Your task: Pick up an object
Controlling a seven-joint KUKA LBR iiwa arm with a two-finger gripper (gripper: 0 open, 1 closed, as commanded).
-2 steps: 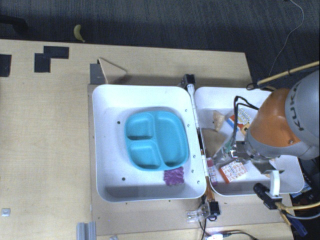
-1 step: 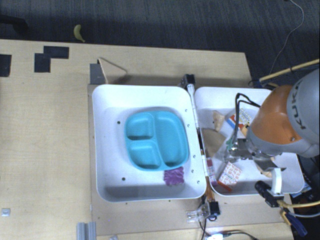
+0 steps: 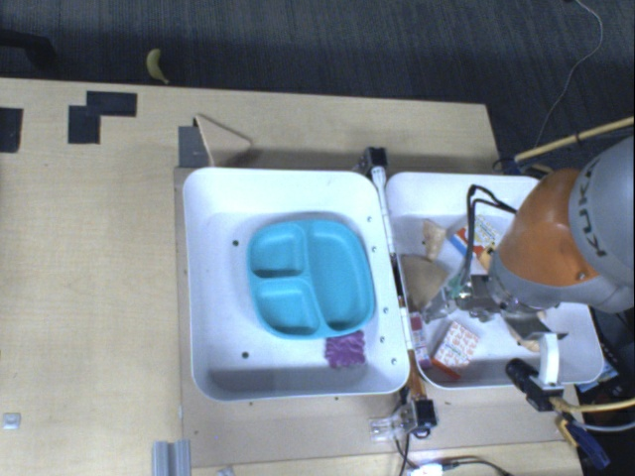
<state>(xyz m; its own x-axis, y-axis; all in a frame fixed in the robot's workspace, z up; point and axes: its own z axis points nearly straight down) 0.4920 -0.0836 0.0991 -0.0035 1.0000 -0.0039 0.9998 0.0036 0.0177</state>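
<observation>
**Arm low over the cluttered right bin, hunting a grasp**

The two-finger gripper sits down among the clutter in the shallow white right-hand bin; how it is set cannot be told. A clean pick probably means settling on one item, such as the red-and-white patterned packet just beside it. The shallow white left-hand bin holds a turquoise three-compartment plastic tray and a small purple knitted piece.
</observation>
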